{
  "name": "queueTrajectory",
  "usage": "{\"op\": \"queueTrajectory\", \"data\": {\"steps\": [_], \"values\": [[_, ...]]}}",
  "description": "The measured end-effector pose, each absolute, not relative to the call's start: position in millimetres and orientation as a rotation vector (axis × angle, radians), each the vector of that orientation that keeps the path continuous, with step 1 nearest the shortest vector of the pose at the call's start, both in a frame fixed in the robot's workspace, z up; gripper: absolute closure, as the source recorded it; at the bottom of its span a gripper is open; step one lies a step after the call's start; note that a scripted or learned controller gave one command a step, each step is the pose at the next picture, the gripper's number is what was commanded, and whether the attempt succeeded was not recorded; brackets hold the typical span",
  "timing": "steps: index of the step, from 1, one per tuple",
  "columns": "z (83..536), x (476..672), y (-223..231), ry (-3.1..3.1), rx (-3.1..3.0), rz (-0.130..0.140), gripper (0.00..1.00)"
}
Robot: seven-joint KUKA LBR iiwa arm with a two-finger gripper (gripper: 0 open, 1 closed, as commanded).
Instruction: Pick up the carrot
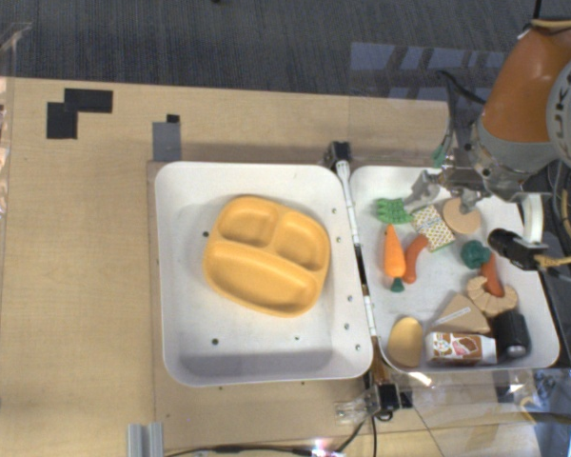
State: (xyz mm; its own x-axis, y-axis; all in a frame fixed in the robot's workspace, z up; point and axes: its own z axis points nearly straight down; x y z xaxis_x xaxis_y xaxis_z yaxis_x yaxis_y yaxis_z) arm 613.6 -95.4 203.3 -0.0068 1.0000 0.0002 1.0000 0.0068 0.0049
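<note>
The carrot (392,254) is orange with a leafy green top (392,210). It lies in the right bin (544,346) near that bin's left wall, with the green end pointing to the back. A red sausage-shaped toy (414,258) touches its right side. My gripper (444,190) hangs over the back of the right bin, up and to the right of the carrot's green top, above a checkered cracker (432,227) and a round tan cookie (462,219). Nothing shows held in it.
The left bin (186,350) holds a yellow divided plate (266,253). The right bin is crowded: a green toy (474,253), a small orange piece on a wooden disc (493,282), a tan wedge (460,309), a yellow spoon-like piece (406,341) and a chocolate milk bottle (468,347).
</note>
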Motion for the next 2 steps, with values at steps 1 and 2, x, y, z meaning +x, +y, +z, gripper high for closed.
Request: {"op": "queueTrajectory", "data": {"steps": [1, 2], "values": [[110, 595.1, -89, 2.117, 2.325, -0.003, 0.00], [89, 570.1, -82, 2.105, 2.321, 0.013, 0.00]]}}
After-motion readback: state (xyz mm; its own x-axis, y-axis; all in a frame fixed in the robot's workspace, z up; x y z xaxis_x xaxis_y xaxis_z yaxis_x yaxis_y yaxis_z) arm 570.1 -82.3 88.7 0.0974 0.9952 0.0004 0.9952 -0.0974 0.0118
